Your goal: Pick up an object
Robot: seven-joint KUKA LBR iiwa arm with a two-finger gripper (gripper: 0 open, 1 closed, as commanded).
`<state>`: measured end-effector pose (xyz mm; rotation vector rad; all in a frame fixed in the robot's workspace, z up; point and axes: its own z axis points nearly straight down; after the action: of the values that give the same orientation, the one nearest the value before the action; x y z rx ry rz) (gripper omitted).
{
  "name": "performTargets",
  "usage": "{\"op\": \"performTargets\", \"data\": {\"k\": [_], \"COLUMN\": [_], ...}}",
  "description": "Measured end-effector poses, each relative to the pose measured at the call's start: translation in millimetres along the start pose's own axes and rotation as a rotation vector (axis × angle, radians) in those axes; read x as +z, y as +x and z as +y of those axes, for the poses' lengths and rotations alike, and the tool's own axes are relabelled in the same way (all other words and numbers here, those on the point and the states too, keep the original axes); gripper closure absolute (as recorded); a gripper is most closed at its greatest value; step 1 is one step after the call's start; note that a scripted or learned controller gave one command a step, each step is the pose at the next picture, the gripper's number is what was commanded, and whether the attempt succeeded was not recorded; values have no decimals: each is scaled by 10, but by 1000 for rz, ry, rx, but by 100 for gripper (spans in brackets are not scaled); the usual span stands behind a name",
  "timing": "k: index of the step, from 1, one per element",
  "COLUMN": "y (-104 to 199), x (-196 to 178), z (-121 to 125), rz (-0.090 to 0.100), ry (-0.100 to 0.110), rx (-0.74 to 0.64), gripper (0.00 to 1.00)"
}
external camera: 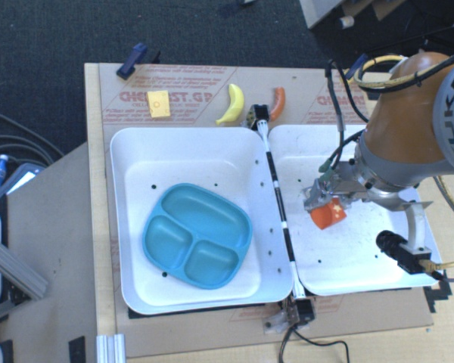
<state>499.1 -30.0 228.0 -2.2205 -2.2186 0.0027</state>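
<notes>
In the right bin [363, 278], toward its left half and about midway between near and far walls, an orange block [328, 215] is lying on the floor, and the gripper [320, 197] is sitting right over the block's far-left top. Doing this step well probably means keeping the fingers straddling the block squarely, sinking low enough to catch its sides rather than its top corner, then closing before lifting straight up, clear of the divider between the bins. How the jaws are standing I cannot tell; the wrist is covering them, and the block may be touching them or just lying beneath. Farther left, a blue plate [197, 235] is resting in the left bin [136, 150].
</notes>
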Motion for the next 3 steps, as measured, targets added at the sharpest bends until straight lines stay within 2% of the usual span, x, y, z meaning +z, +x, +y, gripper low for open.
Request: {"op": "performTargets", "data": {"k": [1,2,3], "y": [-46,-10,-147], "x": [-106,34,-110], "z": [826,304,562], "rz": [-1,0,-1], "ry": [-4,0,-5], "rx": [-2,0,-1], "gripper": [100,100,100]}}
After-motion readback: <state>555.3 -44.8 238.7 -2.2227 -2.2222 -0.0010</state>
